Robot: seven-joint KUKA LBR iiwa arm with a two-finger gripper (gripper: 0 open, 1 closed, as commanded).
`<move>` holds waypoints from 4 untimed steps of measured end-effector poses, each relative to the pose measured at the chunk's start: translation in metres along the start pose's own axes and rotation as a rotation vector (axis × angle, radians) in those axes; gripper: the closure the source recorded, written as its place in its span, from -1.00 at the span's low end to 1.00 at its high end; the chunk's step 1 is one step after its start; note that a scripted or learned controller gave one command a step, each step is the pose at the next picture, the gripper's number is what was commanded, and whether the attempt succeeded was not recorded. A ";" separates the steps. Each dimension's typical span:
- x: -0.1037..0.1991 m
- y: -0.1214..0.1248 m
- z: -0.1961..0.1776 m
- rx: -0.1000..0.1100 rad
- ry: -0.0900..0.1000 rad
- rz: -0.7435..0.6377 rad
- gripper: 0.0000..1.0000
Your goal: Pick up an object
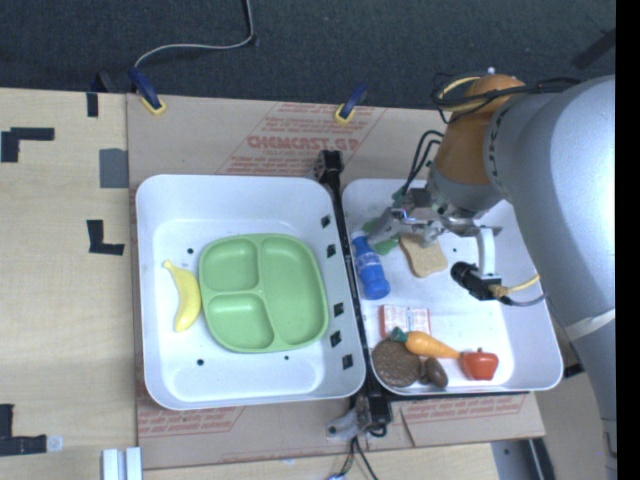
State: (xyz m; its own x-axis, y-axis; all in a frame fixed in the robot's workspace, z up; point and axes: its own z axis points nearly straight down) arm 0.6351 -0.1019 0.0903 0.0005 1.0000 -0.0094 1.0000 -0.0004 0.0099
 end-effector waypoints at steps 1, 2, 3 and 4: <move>0.002 0.036 0.000 0.000 0.002 -0.001 -1.00; 0.000 0.030 0.000 -0.006 0.005 -0.004 -1.00; -0.042 0.036 0.001 0.002 0.007 -0.002 -1.00; -0.060 -0.010 0.000 -0.004 0.005 -0.003 -1.00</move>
State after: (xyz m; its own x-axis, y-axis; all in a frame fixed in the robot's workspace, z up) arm 0.6249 -0.1617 0.0906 -0.0021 1.0000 -0.0049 0.9999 0.0022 0.0141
